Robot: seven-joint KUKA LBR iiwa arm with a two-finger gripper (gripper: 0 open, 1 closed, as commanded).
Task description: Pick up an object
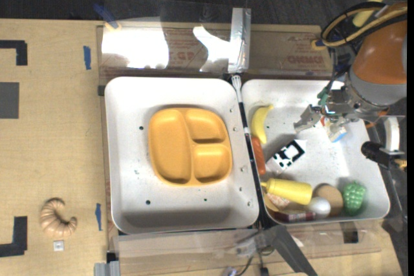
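My gripper [321, 127] hangs over the upper right part of the right bin [369, 168], below the orange band of the arm. Its two fingers are spread apart, so it is open, and nothing sits between them. A banana [260, 123] lies by the bin's left wall, to the gripper's left. A black-and-white patterned block [288, 154] rests below and left of the gripper. Along the bin's front lie a yellow bottle [291, 189], a brown round object [328, 196], a white ball [319, 207] and a green bumpy object [354, 197].
The left bin [123, 139] holds an orange divided plate [189, 144]. An orange-red stick [258, 155] lies along the right bin's left wall. A croissant-shaped toy [57, 216] sits on the wooden bench at the front left. Cables loop above the arm at the upper right.
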